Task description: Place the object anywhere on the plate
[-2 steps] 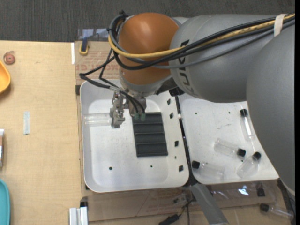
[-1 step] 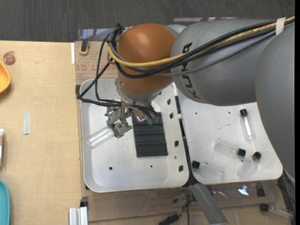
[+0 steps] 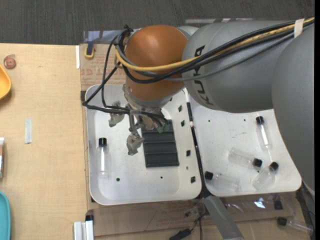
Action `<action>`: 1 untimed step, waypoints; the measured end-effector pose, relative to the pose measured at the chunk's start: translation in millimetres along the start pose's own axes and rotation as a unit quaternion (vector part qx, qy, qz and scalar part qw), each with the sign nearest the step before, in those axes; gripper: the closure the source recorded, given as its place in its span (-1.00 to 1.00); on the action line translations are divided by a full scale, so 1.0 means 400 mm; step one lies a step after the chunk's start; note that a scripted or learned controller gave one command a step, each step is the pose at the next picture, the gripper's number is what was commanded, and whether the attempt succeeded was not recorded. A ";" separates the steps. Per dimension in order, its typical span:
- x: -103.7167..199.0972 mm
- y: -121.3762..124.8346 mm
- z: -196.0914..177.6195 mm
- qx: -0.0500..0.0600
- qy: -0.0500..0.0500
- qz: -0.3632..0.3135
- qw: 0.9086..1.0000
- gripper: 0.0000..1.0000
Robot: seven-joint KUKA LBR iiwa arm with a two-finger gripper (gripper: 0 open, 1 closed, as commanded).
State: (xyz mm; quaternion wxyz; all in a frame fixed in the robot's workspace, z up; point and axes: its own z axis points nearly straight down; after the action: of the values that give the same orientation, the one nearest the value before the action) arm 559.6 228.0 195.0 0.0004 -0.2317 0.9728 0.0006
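My gripper hangs low over the left white bin, under the orange band of the arm. Just to its right lies a black ribbed rectangular plate on the bin floor, its upper end partly hidden by the wrist. A clear tube with a black cap lies lengthwise near the bin's left wall, well left of the gripper and apart from it. I see nothing clearly between the gripper and the plate.
The right bin holds several clear tubes with black caps, such as one at the upper right and others at the lower right. A wooden bench top lies left of the bins. The arm's bulk covers the bins' upper parts.
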 end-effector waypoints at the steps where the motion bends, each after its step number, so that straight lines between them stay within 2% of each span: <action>1: -0.075 -0.035 0.206 -0.001 -0.005 0.214 0.977 -1.00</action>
State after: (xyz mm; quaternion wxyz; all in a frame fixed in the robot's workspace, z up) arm 592.7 229.1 112.8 0.0050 -0.0177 0.9998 0.0027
